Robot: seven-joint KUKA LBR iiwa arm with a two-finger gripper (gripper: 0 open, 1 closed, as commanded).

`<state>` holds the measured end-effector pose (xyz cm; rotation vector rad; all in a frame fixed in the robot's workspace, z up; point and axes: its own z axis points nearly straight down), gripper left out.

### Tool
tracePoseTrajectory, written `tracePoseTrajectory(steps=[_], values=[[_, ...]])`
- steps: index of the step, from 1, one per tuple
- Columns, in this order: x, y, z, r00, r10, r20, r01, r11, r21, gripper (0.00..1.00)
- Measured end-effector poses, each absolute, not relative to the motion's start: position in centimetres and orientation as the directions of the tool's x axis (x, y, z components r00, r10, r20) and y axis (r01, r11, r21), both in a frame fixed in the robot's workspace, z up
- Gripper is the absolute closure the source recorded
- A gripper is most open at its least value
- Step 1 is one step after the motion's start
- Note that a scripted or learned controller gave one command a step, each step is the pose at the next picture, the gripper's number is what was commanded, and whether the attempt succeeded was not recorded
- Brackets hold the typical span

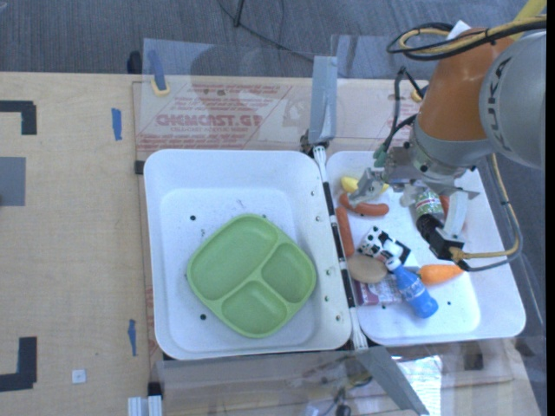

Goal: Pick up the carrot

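The carrot (440,273), small and orange, lies in the right bin (499,319) near its right side, beside a black cable end. My gripper (375,180) hangs over the upper left part of that bin, above a yellow piece (349,183) and a red sausage (371,207). The carrot is well apart from the gripper, below and to its right. The arm's grey wrist and orange band (455,94) cover the bin's upper right corner.
In the right bin also lie a long sausage (344,232), a black-and-white cow toy (382,247), a brown disc (368,269), a blue bottle (415,292) touching the carrot's left end, and a green-labelled can (427,203). The left bin (173,172) holds a green divided plate (251,274).
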<state>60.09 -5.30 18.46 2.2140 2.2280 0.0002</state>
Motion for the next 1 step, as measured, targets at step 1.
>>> tracePoseTrajectory(steps=[1], values=[[53.13,-7.74,18.57,-0.220,0.976,0.002,0.976,0.220,-0.002,0.00]])
